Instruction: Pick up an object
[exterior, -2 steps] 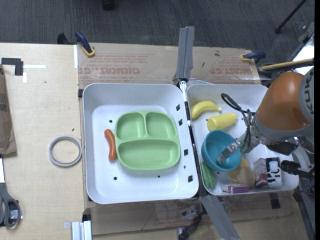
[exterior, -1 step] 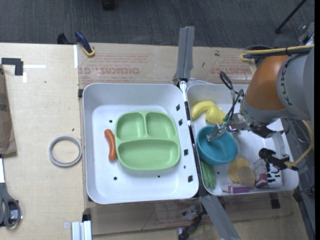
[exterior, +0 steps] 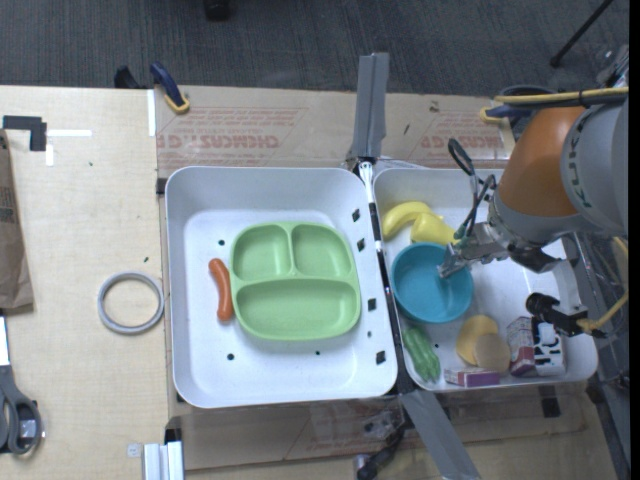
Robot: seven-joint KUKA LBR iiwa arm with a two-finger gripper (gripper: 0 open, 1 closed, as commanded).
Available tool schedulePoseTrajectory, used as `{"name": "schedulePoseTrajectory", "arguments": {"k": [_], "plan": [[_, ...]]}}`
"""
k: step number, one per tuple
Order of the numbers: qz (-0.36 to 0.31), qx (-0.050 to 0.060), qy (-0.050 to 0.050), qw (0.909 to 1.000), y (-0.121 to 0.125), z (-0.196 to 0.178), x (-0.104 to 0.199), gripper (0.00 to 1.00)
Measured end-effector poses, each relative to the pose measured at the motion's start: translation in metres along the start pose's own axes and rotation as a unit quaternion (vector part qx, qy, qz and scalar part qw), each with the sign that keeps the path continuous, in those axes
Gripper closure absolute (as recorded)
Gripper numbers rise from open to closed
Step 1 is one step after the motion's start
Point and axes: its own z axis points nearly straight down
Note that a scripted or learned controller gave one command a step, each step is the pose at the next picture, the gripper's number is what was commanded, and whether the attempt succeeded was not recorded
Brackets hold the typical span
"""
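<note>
Blue bowl [exterior: 430, 284], gripper [exterior: 455, 259] just above its rim

A pale wooden bench [exterior: 80, 218] carries two shallow white bins set side by side, the left bin [exterior: 185, 298] and the right bin [exterior: 580, 363], touching along their inner rims. A flattened cardboard sheet [exterior: 260, 128] lies under their far edge. A grey tape ring [exterior: 131, 301] rests left of the bins, scissors [exterior: 18, 423] near the front left corner.
</note>
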Motion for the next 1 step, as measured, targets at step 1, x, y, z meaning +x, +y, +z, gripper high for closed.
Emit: {"name": "schedulePoseTrajectory", "arguments": {"k": [1], "plan": [[0.102,-0.004,-0.003,0.9948,0.0564,-0.0962,0.0383,1.00]]}}
